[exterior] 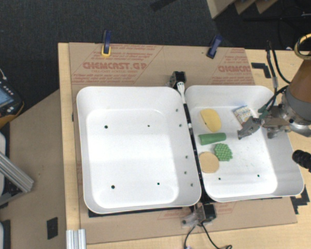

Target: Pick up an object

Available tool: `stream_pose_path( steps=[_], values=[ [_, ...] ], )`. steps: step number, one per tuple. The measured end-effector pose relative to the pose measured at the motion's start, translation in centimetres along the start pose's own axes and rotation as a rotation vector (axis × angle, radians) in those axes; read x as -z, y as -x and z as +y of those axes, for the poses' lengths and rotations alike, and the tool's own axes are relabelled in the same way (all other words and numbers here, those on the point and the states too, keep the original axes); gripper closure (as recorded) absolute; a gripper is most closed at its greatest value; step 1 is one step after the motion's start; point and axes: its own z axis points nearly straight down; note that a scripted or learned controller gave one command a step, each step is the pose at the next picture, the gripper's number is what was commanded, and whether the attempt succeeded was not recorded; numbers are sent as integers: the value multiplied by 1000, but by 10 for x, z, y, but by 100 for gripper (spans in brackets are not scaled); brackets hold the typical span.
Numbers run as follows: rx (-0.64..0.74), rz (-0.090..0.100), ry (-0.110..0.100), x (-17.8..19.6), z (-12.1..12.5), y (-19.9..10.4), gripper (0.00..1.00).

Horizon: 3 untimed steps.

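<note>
Reaching in from the right edge, where most of its grey body is cut off, the arm hangs over the right bin, its orange band partly out of the picture. The gripper points leftward and slightly down toward the middle of that bin. Its dark tip is small and blurred, and it cannot be told whether the fingers are parted or closed; nothing is visibly between them. Just above the tip, against the back part of the right bin, lies a small blue-and-white packet, partly masked by the gripper body, its print too small to read. Left of the gripper, still inside the right bin, sit four objects near the divider shared with the left bin: a yellow oval piece farthest back, a green cylinder lying on its side in front of it, a bumpy green ball just beside that, and a tan round disc touching the ball's left side. Both bins rest on a brown board laid over the tabletop, held at its far edge by two blue clamps.
</note>
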Motion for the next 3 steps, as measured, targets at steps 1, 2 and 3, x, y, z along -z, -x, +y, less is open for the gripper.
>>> stream_pose_path(
  steps=[1, 2, 3],
  values=[
    [0, -2, 3, 11, 1, 0, 100],
    [11, 2, 8, 60, 4, -96, 100],
    [7, 0, 5, 51, 44, -153, 100]
  ],
)
